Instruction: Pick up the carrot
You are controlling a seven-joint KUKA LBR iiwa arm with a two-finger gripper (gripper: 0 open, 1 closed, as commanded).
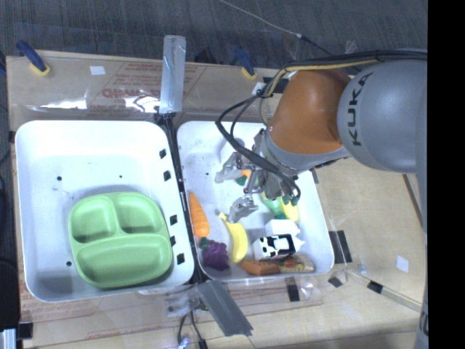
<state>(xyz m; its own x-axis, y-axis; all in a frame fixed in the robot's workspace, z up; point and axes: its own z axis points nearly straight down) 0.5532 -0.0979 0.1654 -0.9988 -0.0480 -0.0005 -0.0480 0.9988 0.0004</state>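
carrot (pixel 197 215) lies along the right bin's (pixel 190 144) left wall, banana (pixel 236 240) and purple grapes (pixel 214 254) right beside it | green plate (pixel 116 238) in the left bin | stuff under the wrist is half hidden | claw (pixel 245 187) hangs mid-bin, fingers spread, nothing in them

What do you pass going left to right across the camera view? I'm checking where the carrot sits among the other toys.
Green divided plate → carrot → purple grapes → banana → black-and-white cow toy. The carrot lies against the right bin's left wall, with the gripper further right.
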